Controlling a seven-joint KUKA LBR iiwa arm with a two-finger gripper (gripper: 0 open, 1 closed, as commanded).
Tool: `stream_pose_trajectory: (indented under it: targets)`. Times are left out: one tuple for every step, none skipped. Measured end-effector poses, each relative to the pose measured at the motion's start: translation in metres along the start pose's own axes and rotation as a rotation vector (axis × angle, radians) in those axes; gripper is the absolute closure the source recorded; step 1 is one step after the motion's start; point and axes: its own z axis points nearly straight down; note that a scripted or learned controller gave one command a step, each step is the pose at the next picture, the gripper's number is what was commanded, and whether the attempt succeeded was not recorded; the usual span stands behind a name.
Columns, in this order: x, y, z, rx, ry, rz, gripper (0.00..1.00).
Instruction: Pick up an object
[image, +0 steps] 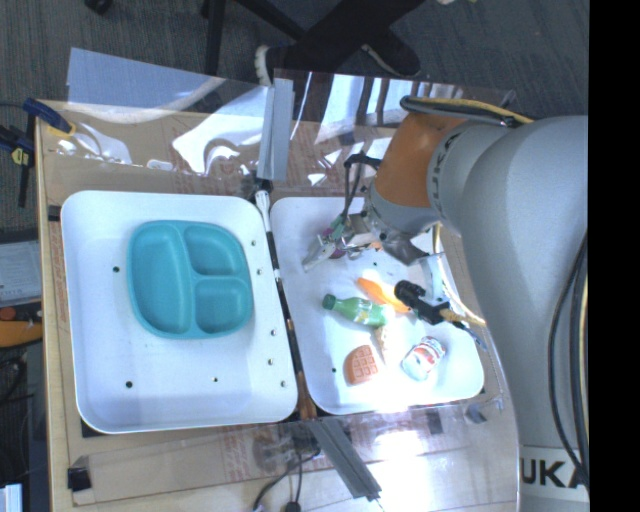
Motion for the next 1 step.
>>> stream_pose_trajectory:
  targets:
    - [-0.0335, 0.0162, 0.0, 0.0, 0.0, -0.049, 0.0]
